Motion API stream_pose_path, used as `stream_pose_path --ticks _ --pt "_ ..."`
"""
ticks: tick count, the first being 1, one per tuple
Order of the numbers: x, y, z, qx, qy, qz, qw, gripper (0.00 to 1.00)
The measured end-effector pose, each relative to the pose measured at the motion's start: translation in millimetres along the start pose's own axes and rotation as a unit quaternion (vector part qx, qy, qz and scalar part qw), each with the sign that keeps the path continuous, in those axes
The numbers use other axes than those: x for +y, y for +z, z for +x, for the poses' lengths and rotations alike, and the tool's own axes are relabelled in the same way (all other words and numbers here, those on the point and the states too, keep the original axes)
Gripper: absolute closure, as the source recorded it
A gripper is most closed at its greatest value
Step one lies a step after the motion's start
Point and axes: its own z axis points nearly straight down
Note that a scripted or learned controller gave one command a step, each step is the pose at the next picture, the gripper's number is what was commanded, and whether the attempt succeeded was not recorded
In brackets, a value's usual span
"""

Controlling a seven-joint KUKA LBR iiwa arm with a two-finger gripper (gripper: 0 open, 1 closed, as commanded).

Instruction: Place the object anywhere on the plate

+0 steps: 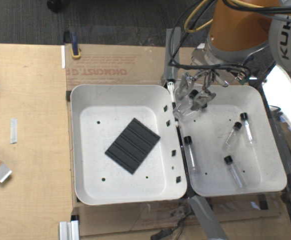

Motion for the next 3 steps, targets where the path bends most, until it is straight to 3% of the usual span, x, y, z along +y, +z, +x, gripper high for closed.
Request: stream_pose_path --ticks 1,2,3 --pt "-7 5 30 0.002 -0.011 -0.002 0.9999 1.0" --pt "-25 -24 -1 0.0 -0.009 0.0 1.0 1.0" --pt "-25 -24 -1 0.0 -0.009 0.0 1.0 0.0"
